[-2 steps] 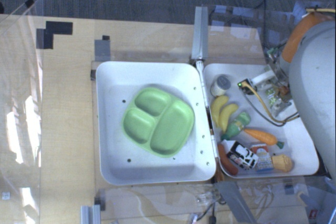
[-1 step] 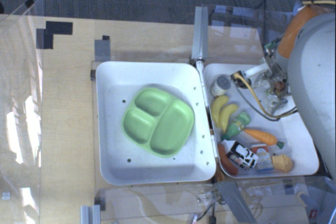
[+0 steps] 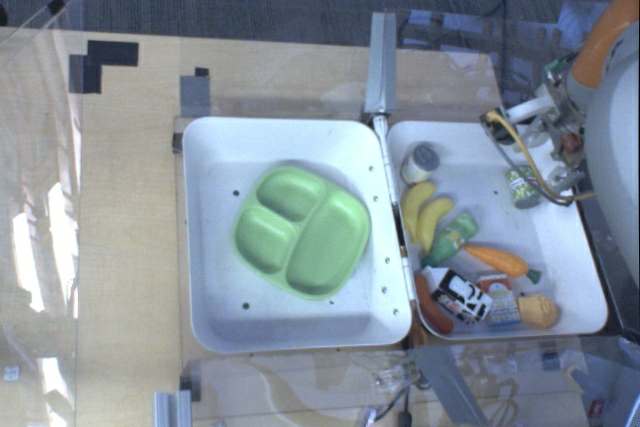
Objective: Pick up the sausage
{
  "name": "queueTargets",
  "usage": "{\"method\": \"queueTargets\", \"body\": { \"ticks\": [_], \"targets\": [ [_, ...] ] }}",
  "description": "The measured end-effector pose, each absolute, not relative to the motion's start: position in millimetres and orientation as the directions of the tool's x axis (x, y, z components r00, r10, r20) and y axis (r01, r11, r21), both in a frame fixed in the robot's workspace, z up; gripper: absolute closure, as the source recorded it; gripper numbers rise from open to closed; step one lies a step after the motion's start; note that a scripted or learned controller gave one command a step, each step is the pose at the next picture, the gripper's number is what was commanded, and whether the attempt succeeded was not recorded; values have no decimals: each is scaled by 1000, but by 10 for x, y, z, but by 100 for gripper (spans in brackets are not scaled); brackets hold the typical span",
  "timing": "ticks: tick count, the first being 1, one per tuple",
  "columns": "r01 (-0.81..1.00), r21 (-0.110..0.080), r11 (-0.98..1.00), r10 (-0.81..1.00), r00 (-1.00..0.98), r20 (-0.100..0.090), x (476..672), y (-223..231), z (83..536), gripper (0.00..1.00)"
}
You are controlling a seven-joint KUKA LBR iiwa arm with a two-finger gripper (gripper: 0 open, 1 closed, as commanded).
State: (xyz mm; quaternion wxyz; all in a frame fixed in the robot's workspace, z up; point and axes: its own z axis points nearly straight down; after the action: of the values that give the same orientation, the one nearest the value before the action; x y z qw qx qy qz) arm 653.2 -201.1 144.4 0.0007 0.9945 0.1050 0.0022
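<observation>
Camera view puts the grey arm [image 3: 612, 130] at the right edge of the frame, its orange band [image 3: 606, 33] in the upper right corner and its wrist hardware hanging over the upper right part of the right bin [image 3: 560, 315]. The gripper [image 3: 530, 177] is buried among brackets and yellow cable there; I cannot tell whether it is open or closed, and nothing is seen between its tips. Just below that hardware a small green and white packet [image 3: 522, 187] lies on the bin floor.

The sausage [image 3: 431, 305], reddish brown, lies at the lower left corner of the right bin, against the wall near the divider, well apart from the arm. A black and white toy car [image 3: 462, 296] sits touching its right side. Above it lie two bananas [image 3: 426, 213] side by side, a green bottle [image 3: 452, 237] and a carrot [image 3: 496, 261]. A grey tin [image 3: 422, 160] sits at the upper left of that bin, and a tan piece [image 3: 536, 311] lies at the lower right.

The left bin [image 3: 215, 315] bears a green sectioned plate [image 3: 302, 231] in its middle.
</observation>
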Motion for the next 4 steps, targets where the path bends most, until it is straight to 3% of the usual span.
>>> {"method": "queueTargets", "body": {
  "ticks": [1,2,3,4],
  "targets": [
    [209,2,-978,209,978,4,6533,-2006,1442,0],
    [252,1,-968,252,968,2,5721,-2055,1615,0],
    [231,1,-973,231,973,5,6626,-2036,879,0],
    [209,2,-978,209,978,6,6601,-2042,1912,0]
  ]
}}
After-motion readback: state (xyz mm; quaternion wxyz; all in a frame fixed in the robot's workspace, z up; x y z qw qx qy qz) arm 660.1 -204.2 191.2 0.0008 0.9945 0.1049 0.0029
